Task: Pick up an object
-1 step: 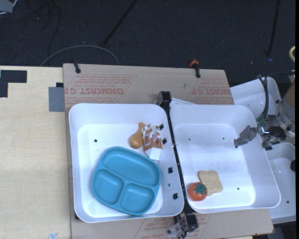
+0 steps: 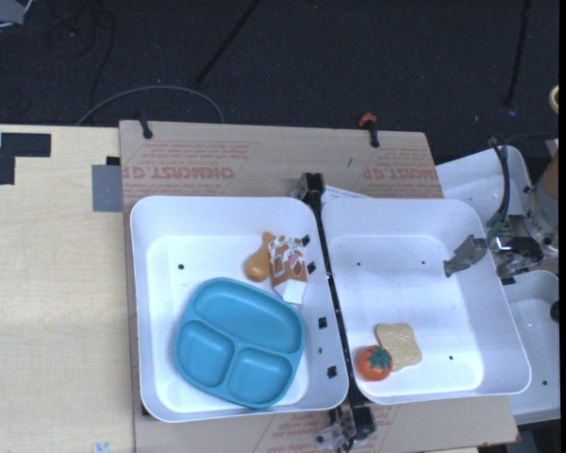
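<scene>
The right bin [image 2: 472, 300] holds a red tomato with a green stem [image 2: 374, 362] and a tan slice of toast [image 2: 399, 343], both near its front left corner. In the left bin [image 2: 160, 253] lie a blue divided plate [image 2: 238, 342], an orange-brown pear-shaped toy [image 2: 258, 261] and a small brown and white patterned item [image 2: 287, 260] at the plate's far right edge. My gripper [image 2: 464, 256] hangs over the right bin's far right side, well away from the toast and tomato, with nothing seen between its fingers.
A black divider [image 2: 323, 281] runs between the two bins. Brown cardboard [image 2: 264, 163] lies under them on the bench. Cables cross the dark floor behind. White sheeting [image 2: 472, 173] lies at the right by the arm's base.
</scene>
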Robot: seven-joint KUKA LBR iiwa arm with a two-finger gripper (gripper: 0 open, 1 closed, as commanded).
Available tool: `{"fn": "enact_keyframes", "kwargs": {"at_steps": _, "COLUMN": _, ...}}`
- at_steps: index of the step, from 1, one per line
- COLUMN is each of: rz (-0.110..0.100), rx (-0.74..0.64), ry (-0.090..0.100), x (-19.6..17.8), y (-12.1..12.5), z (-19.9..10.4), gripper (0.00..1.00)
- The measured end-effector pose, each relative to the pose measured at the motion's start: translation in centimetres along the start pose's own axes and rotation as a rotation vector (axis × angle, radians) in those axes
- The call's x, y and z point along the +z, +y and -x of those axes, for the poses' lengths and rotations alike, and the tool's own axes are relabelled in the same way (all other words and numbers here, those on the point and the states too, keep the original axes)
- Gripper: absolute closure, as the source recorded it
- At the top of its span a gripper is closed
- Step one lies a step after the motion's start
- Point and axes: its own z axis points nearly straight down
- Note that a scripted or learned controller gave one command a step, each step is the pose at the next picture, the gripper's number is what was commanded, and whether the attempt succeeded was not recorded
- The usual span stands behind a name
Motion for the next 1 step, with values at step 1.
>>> {"fn": "enact_keyframes", "kwargs": {"at_steps": 1, "rz": -0.004, "rx": 0.0, "ry": 0.002, "x": 5.82, "y": -0.69, "z": -0.73, "gripper": 0.0}}
